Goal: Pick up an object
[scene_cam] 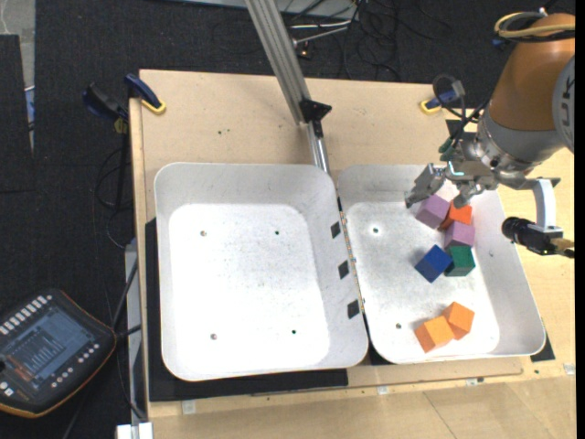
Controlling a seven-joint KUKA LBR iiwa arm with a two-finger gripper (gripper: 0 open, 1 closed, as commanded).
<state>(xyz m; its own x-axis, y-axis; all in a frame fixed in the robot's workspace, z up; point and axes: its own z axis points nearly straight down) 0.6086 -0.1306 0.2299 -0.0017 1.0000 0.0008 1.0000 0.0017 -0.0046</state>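
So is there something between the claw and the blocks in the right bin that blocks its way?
Nothing visible does. The claw is right at the purple block at the top of the cluster in the right bin. The other blocks lie beside or beyond it, not in between.

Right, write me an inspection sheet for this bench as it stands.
Surface: wooden bench bearing the left bin and the right bin side by side.
Job's things: all in the right bin: two purple blocks, a blue block, a green block, three orange blocks.
Clutter: nothing seen.
Grippers: gripper low over the upper purple block; no grasp can be confirmed.
Cables: black cables on the floor behind the bench.
Surroundings: clamps at the bench's far corners, handheld controller on the floor, metal pole.
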